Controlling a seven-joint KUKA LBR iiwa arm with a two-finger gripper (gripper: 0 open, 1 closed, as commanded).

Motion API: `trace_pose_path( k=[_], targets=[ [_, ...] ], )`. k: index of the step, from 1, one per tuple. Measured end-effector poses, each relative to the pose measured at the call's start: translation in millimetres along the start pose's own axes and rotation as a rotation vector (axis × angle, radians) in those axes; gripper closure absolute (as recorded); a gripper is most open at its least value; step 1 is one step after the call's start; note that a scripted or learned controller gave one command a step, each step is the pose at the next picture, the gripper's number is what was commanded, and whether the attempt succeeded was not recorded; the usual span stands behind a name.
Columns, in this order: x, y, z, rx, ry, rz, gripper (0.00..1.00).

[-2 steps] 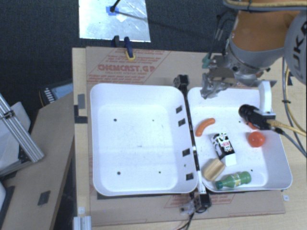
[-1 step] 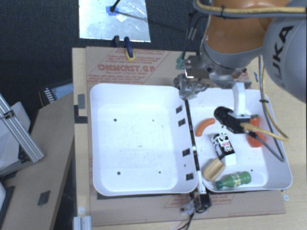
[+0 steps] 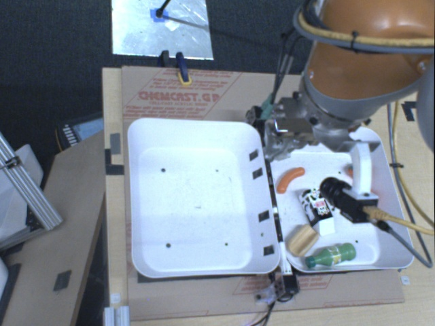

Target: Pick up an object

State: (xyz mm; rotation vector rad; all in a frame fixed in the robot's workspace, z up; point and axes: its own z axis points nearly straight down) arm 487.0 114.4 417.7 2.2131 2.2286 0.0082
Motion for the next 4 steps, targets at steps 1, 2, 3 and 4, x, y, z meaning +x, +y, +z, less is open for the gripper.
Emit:
trace_pose_path(
  k=[1, 2, 3, 4],
  targets=[
    [36.9, 87.0, -124.5, -0.016, 0.001, 0.0, 1.0],
    [60.7, 117.8, -51.6, 0.008, -0.004, 0.0, 1.0],
    [53.4, 77.3, 12.6, 0.012, -0.005, 0.006, 1.0],
    [69.1, 89.8, -22.6, -0.001, -0.001, 0.002, 1.0]
  ],
)
